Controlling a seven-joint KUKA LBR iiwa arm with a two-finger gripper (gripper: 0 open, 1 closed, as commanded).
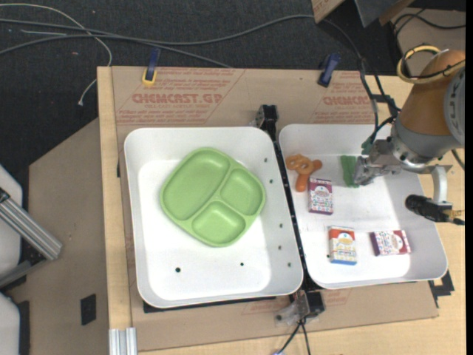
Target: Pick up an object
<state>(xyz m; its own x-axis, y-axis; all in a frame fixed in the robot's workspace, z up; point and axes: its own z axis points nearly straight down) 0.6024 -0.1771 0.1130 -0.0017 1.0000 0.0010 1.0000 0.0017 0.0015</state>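
Observation:
In the right bin [367, 214] my gripper [363, 170] is low at the back, right beside a small green object [348, 171] whose right side it covers. I cannot see whether it grips the green object. An orange toy [303, 167] lies to the left of it. A small purple-and-white carton [321, 197] lies just in front of the orange toy. Nearer the front lie a red-and-white carton [342, 245] and a purple carton [389, 242].
The left bin [148, 257] holds a light green divided plate [213, 196] near its middle. A black clamp [267, 115] sits at the back where the two bins meet. Bare white floor lies between the cartons in the right bin.

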